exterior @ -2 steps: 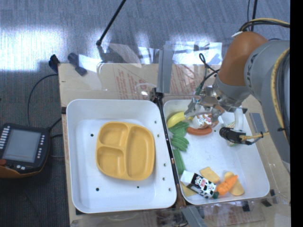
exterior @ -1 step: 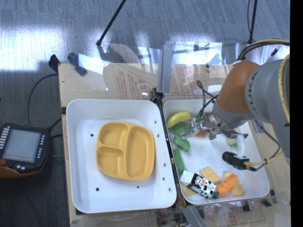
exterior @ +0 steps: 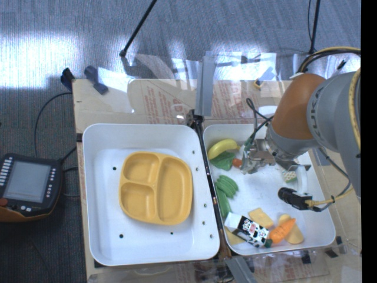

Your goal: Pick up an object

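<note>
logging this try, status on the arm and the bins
Gripper low in right bin, beside banana. Nothing seen held. Yellow tray in left bin, untouched.

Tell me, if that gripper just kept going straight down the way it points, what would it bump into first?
Probably the white floor of the right bin, near the small red piece and the yellow banana. The gripper points down beside them, though depth is hard to judge from above.

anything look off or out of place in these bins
Nothing looks spilled or broken. The yellow divided tray lies flat in the left bin, turned slightly askew to its walls. The toy food, including the banana and the milk carton, lies loosely scattered in the right bin.
</note>
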Robot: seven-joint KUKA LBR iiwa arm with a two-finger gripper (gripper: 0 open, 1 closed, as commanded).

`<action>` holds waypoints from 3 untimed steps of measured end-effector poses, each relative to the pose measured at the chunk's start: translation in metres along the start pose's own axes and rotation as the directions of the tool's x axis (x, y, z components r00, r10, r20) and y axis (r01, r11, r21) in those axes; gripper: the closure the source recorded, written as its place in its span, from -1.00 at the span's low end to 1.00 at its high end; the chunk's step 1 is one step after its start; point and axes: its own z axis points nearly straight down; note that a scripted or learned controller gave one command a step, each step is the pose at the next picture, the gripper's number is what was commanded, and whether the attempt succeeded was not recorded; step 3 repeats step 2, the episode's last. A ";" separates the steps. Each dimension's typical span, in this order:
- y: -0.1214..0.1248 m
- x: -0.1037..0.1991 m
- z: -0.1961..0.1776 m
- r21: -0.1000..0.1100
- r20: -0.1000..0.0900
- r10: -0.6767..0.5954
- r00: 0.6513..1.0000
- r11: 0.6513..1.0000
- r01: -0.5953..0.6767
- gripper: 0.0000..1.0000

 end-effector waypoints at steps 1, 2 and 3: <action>0.000 0.000 -0.009 0.002 -0.001 0.003 1.000 1.000 -0.003 1.00; 0.000 0.000 -0.008 0.003 -0.001 0.004 1.000 1.000 -0.004 -1.00; 0.000 0.000 -0.008 0.003 -0.001 0.004 1.000 1.000 -0.004 -1.00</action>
